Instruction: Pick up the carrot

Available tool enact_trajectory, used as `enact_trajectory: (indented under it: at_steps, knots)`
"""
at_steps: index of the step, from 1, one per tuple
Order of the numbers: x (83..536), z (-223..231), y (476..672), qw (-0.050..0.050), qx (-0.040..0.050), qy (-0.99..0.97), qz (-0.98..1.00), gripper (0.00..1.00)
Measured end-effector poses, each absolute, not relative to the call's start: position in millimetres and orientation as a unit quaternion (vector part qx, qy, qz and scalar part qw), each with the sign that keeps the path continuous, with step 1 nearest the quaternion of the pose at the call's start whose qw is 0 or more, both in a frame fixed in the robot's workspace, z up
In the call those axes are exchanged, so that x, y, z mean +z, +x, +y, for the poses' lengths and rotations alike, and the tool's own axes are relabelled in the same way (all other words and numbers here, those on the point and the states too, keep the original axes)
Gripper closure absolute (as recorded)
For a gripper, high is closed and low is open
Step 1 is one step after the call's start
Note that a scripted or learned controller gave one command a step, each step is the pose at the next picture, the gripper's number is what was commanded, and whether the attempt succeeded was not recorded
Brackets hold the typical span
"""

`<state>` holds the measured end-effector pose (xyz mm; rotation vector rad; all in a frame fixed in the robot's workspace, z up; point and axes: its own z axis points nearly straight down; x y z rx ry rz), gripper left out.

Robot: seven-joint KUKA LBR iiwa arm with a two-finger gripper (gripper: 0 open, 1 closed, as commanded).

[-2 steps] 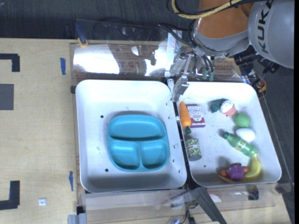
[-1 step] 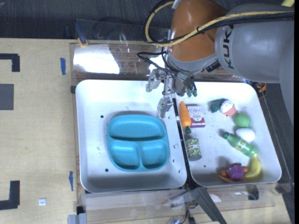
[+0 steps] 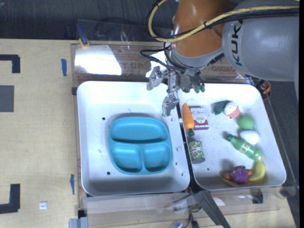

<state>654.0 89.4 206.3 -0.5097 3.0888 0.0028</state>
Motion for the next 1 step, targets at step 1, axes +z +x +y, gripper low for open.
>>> enact_trajectory:
  at_steps: [1]
  knots:
    - [136.5, 96.9, 666.4, 0.001, 0.0015, -0.34, 0.941, 0.0]
